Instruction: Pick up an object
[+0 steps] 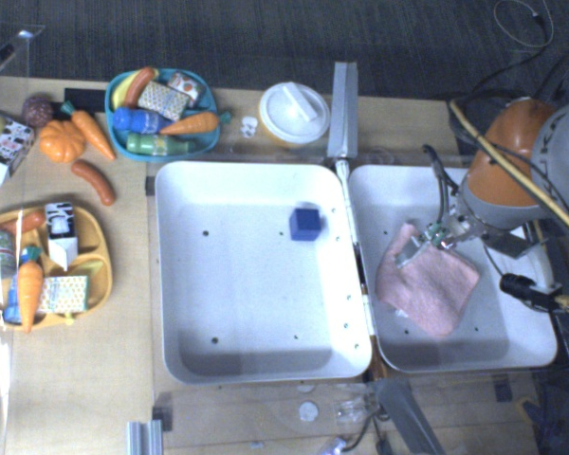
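Two white bins lie before us: the left bin (256,349) carries a small blue cube (305,223) near its upper right corner, and the right bin (512,349) carries a pink cloth (427,287) spread flat on its floor. Our gripper (425,240) is low over the cloth's upper edge, the orange-banded arm (512,164) reaching in behind it. We judge this to be the grasp step, with the cloth as the chosen object; the cube is well apart from the tool. At this slant and size we cannot tell how the pincer stands, nor whether any fabric sits in it. Next, we think, comes a firm pinch on the cloth's edge and a straight lift, watching that the fabric rises with it.
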Tool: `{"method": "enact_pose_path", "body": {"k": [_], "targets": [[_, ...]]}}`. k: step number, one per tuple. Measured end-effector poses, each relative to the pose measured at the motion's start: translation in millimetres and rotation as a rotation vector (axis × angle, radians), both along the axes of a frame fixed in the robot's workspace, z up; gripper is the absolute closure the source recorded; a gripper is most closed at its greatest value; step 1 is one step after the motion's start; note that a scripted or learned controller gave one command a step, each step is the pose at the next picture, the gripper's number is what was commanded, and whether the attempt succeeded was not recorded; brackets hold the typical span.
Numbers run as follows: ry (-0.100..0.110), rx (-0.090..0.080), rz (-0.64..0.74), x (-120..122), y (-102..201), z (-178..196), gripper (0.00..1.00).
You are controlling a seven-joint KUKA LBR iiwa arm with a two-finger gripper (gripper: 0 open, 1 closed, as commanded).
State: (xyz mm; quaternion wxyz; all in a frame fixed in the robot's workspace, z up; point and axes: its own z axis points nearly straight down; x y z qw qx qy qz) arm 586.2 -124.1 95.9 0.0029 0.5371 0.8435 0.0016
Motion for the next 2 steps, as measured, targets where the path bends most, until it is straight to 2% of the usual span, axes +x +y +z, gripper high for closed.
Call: {"method": "enact_pose_path", "body": {"k": [1, 2], "targets": [[-0.009, 0.002, -0.183, 24.6, 30.2, -5.0, 0.0], [-0.017, 0.002, -0.18, 27.3, 31.5, 7.8, 1.0]]}}
